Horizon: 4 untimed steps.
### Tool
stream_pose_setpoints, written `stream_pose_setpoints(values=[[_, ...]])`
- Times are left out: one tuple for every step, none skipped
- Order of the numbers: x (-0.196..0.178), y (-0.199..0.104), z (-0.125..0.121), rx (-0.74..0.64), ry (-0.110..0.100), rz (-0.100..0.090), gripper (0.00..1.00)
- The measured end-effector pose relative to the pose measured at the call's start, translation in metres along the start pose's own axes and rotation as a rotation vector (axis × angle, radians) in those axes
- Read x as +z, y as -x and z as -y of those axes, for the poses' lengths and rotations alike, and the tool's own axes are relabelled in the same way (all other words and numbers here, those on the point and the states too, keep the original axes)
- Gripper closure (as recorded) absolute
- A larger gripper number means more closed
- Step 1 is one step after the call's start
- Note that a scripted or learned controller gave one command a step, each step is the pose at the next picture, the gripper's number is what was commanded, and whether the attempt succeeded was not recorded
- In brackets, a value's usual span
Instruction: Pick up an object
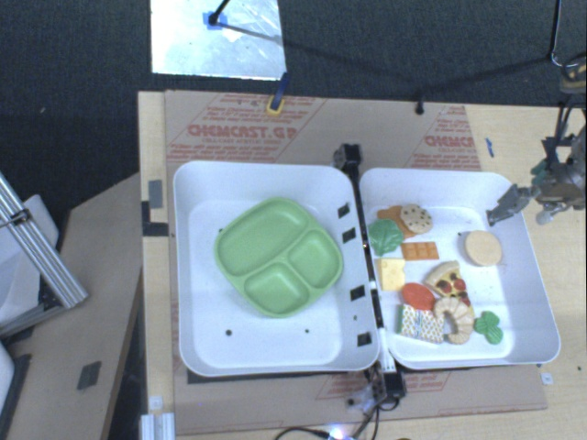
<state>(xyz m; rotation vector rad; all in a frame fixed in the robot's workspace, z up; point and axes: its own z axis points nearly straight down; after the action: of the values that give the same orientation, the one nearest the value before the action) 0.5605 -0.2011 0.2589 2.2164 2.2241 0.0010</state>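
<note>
End effector (510, 203) poised over the right bin's (523, 273) upper right corner; finger state impossible to tell. Round tan disc (482, 247) lying in that bin, just below and left of it, apart.

A dark blue-grey carpet (73, 71) covers the floor around the bench (156, 136), a pale wooden top. On the carpet beyond the bench's far edge lies a shiny, crinkled silver sheet (218, 24), catching the light, with a small blue marker (214, 20) on it. Thin black cables (404, 67) run across the carpet behind the bench. Left of the bench stands a lower tan table (87, 282), with an aluminium frame rail (41, 246) crossing its left side.
</note>
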Motion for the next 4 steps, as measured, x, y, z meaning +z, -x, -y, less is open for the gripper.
stream_pose_setpoints(values=[[0.034,0.000,-0.004,0.001,0.003,0.001,0.00],[0.071,0.001,-0.011,0.002,0.002,0.001,0.00],[0.106,0.001,-0.016,0.002,0.002,0.001,0.00],[0.148,0.000,-0.026,-0.002,0.003,0.001,0.00]])
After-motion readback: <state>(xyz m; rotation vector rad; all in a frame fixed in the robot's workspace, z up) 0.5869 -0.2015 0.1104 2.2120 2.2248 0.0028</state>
